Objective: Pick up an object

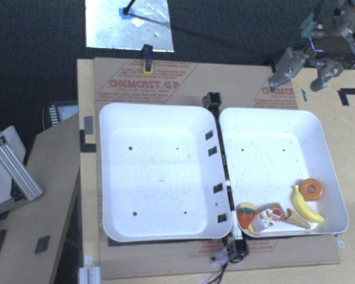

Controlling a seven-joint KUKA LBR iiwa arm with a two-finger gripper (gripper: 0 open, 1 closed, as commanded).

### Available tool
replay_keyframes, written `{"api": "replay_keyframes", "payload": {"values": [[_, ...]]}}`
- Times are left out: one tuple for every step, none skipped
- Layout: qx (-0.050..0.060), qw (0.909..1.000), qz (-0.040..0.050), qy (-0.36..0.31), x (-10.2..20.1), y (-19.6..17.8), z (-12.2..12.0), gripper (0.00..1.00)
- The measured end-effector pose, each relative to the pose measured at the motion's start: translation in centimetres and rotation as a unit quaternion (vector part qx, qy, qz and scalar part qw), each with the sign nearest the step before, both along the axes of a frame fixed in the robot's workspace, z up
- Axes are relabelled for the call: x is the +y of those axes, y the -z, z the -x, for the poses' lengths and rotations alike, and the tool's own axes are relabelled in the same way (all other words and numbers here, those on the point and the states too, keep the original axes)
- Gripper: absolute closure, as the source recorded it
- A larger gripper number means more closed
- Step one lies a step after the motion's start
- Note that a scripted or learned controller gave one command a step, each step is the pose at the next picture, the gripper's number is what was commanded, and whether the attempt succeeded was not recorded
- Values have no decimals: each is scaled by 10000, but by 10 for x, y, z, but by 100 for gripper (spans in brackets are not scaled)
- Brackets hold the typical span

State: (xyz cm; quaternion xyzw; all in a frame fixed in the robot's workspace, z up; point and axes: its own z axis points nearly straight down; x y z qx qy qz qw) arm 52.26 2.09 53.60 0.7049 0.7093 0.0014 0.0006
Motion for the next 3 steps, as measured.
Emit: {"api": "replay_keyframes", "payload": {"values": [[-4,10000,-2,-5,25,0,37,0],[74,10000,14,63,-47,172,37,0],[-31,10000,-7,-23,18,102,35,0]]}}
